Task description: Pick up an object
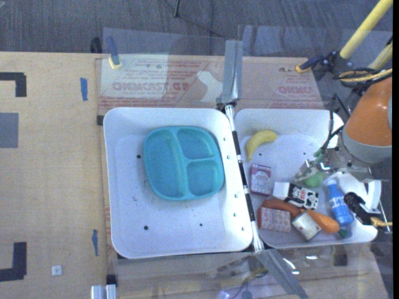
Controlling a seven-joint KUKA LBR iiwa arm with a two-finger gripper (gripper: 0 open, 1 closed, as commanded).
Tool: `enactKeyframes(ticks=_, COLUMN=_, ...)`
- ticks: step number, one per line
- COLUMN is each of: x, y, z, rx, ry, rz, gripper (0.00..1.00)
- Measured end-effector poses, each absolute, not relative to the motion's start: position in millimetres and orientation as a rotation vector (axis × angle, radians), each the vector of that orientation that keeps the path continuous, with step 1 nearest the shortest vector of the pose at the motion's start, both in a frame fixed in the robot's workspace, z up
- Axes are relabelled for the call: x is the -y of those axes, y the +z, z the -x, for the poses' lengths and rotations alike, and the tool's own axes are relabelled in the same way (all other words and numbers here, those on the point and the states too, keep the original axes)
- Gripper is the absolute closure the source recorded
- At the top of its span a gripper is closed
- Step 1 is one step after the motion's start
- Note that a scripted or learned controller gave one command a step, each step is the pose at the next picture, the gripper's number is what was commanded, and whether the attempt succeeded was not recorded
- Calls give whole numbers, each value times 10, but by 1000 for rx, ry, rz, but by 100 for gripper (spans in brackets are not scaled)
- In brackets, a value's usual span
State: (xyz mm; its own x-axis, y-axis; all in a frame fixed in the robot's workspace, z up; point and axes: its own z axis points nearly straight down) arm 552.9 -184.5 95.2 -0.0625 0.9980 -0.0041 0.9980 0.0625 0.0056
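Green object (315, 180) lies just beneath the jaws (316, 169); their spread I cannot tell.

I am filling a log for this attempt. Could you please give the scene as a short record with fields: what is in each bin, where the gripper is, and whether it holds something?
left bin: one teal divided plate
right bin: banana, small red box, blue bottle, carrot, other small items crowded at the near side
gripper: low over the right bin, beside a green item
fingers: cannot tell if open or shut
held object: none visible between the fingers
arm: enters from the right
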Motion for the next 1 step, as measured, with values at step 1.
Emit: enactKeyframes(ticks=1, x=935, y=1864, z=-6334, rx=-2238, ry=-6, rz=-2208, gripper=100)
